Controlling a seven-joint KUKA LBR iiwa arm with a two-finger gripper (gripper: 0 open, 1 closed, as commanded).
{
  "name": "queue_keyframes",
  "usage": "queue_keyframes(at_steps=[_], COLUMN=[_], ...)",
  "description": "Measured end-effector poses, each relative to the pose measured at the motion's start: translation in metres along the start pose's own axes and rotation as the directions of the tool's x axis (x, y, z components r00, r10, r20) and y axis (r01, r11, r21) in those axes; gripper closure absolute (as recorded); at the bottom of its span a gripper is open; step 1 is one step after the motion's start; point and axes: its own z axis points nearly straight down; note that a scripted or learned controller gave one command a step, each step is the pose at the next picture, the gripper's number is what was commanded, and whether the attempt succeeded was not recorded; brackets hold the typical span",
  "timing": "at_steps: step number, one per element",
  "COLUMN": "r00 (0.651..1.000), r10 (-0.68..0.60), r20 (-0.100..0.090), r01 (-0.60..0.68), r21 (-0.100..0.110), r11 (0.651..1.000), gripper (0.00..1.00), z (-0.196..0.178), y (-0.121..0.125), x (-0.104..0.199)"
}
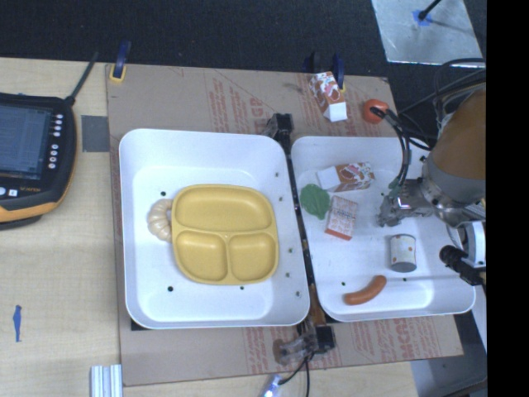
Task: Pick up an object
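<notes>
- Two white bins are seen side by side on a brown cardboard sheet: the left bin [140, 222] and the right bin [446, 300].
- The pickable objects are gathered in the right bin. Five are counted there: a small grey can [402, 252], an orange-brown sausage [364, 289], a green leaf-shaped piece [314, 200], a flat printed packet [342, 217], and a small red-and-white carton [345, 176].
- The can is lying towards the right of its bin, with the sausage just near of it, close to the near wall. The leaf piece is placed against the left wall, touching the packet; the carton is just beyond them.
- The left bin is occupied by one yellow three-compartment tray [225, 232], with one pale knobbly object [159, 219] tucked at its left edge.
- Open floor is left in the middle and far right of the right bin; around the tray, room remains along the far and near walls.
- The gripper [395, 208] is seen over the right bin, just beyond the can and right of the packet; nothing is visible between its fingers, and their spread cannot be told.
- Outside the bins, one small carton [328, 93] and one orange ball [376, 109] are set on the cardboard beyond the right bin, and one tablet-like pendant [29, 155] is lying at the far left.
</notes>
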Motion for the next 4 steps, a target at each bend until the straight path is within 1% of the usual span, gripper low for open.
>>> queue_keyframes(at_steps=[1,2,3,4], r00=[1.000,1.000,1.000,1.000], r10=[0.000,0.000,-0.003,0.001], r20=[0.000,0.001,0.000,-0.006], r01=[0.000,0.000,0.003,-0.001], r21=[-0.001,0.000,-0.001,0.007], r11=[1.000,1.000,1.000,1.000], gripper=[0.00,0.00,0.00,0.00], z=[0.000,0.026,0.033,0.033], y=[0.000,-0.024,0.028,0.083], x=[0.000,-0.027,0.052,0.010])
